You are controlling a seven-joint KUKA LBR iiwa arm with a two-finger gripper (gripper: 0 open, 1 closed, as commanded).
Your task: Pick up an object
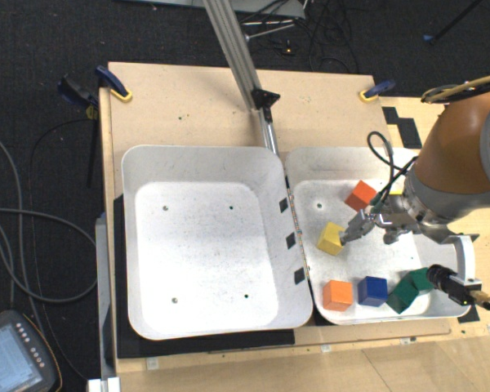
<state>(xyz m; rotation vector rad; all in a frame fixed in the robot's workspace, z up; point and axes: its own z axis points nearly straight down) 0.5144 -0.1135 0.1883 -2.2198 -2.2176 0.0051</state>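
Several blocks lie in the right bin (310, 170): a red-orange one (361, 194) near its middle, a yellow one (331, 238) to the left, and an orange one (337, 294), a blue one (373, 291) and a green one (410, 289) along the front wall. My gripper (371, 232) hangs low over the bin, just right of the yellow block and below the red-orange one. Its fingers are spread open, with only bare bin floor between them. The left fingertip (352, 231) is close to the yellow block's right side.
The left bin (139, 170) adjoins the right one. A slanted metal pole (233, 43) comes down to the bins' shared back edge. Cables trail from the wrist over the right bin's back. The bench edge runs close to the front walls.
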